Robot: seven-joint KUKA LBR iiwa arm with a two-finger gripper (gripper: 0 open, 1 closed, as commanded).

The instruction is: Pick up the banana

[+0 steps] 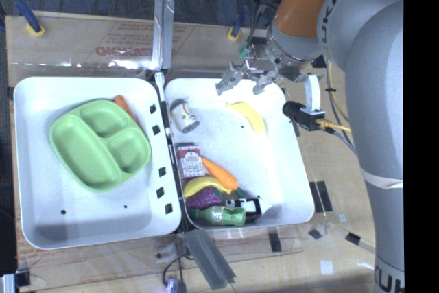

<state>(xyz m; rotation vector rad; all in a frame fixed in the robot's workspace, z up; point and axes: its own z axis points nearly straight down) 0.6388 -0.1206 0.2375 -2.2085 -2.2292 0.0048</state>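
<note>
Arm over right bin's far edge, fingers spread and holding nothing; banana lying just below them.

Along the right bin's [295,206] near edge: a green bottle [221,217] on its side, a bunch of purple grapes [204,198] against it, a small yellow fruit [203,184] just behind those, an orange carrot [221,173] slanting across the top. Beside the carrot, hard against the bin's left wall: a small red carton [190,159]. Further back by the same wall: a tin can [184,115] tipped on its side. Toward the far right corner: the banana [248,115], flat on the bin floor, clear of other things. Just beyond it, at the far edge: the gripper [245,80], open, above the banana without touching. In the left bin [41,216]: a green divided plate [101,143], with a second carrot [122,104] at its far rim.
</note>
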